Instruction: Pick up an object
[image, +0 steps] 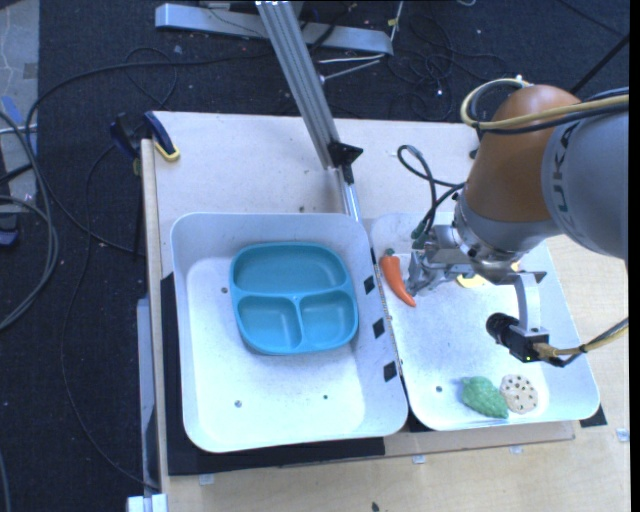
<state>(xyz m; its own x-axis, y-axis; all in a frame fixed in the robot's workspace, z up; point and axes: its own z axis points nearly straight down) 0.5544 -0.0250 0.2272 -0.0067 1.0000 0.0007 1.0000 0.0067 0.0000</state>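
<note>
I see a tray (295, 298) in the left bin (205, 400); carrot (398, 280), leaf (485, 397) and cookie (519, 393) in the right bin (450, 340).

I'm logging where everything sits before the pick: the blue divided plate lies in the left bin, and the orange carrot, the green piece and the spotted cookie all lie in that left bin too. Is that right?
Not quite. The camera view shows the blue divided plate in the left bin, but the orange carrot, the green piece and the spotted cookie lie in the right bin.

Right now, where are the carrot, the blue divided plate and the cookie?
carrot (398, 281), camera view, middle of its orange body.
blue divided plate (295, 298), camera view, central divider ridge.
cookie (519, 393), camera view, centre of its speckled face.
</note>
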